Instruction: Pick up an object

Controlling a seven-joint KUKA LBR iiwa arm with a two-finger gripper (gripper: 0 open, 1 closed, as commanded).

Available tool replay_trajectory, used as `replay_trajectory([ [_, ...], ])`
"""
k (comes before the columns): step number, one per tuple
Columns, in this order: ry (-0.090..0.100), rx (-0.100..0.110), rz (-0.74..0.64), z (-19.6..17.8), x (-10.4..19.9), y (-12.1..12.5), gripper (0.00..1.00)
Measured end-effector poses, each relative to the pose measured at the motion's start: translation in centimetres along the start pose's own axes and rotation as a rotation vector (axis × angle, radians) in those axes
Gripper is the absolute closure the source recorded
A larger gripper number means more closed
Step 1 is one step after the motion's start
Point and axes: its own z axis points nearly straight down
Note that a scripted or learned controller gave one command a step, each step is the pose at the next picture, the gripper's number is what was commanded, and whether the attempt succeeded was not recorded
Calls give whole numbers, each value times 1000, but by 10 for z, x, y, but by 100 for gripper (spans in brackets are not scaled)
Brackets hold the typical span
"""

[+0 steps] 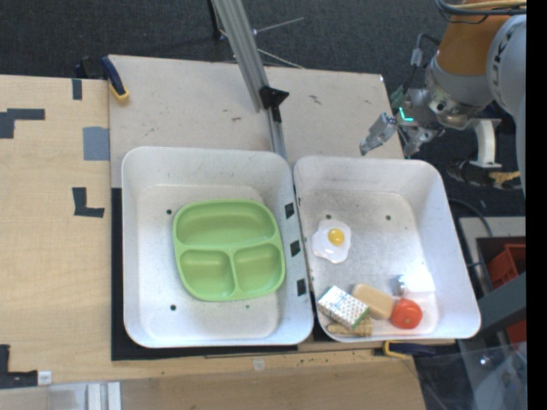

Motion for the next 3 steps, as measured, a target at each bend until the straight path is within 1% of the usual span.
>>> replay_trajectory([
  [1, 1, 7, 1, 64, 1, -4, 0],
  [2, 0, 5, 1, 121, -9, -4, 0],
  [3, -1, 2, 0, 160, -8, -5, 0],
])
